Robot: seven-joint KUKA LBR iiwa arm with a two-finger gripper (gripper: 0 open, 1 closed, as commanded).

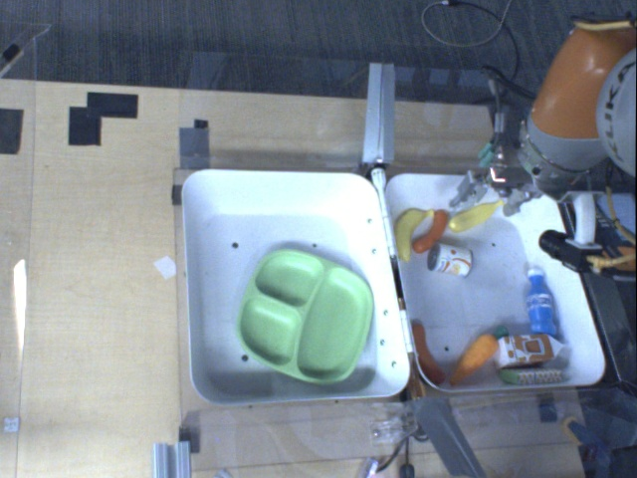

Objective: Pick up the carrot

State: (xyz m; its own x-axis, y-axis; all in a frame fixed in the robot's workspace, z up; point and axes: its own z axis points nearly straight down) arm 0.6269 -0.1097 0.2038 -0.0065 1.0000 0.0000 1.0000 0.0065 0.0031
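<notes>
The carrot (475, 357) lies at the right bin's (587, 361) near edge, well below the end effector (491, 192), which hovers over a yellow banana (476, 215); whether it is parted, I cannot tell.

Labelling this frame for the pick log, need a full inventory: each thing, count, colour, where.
bins: 2, white, side by side on the bench
divided plate: 1, green, left bin
carrot: 1, orange, right bin, near edge
banana: 1, yellow, right bin, far-left corner
sausage: 1, red-orange, on the banana
can: 1, white and orange, right bin middle, lying down
bottle: 1, blue, right bin, right side
carton: 1, white and brown, beside the carrot
claw: 1, grey, over right bin's far side, above a yellow item
</notes>
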